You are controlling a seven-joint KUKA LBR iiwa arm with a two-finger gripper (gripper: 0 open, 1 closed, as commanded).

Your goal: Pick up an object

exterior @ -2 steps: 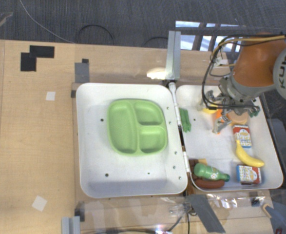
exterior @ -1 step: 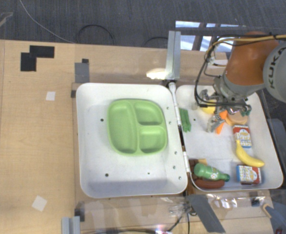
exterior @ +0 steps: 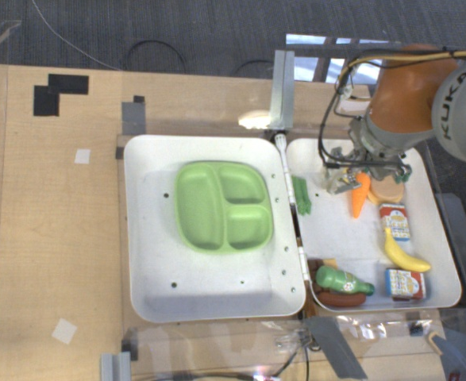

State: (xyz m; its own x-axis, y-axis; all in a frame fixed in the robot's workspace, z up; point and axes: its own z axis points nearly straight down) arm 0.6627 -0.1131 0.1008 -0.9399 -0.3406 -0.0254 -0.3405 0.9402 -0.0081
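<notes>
Seen from above, the gripper (exterior: 358, 179) hangs over the far end of the right bin (exterior: 328, 236), at the carrot's (exterior: 360, 194) top; its hold cannot be told. The smooth, tapered carrot could slip, or the packed carton (exterior: 395, 220) and curved banana (exterior: 402, 254) be knocked. A glossy green plate (exterior: 221, 206) fills the left bin (exterior: 149, 236).

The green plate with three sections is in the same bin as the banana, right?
No. In the camera view the green plate lies in the left bin; the banana is in the right bin, below the carrot.
</notes>
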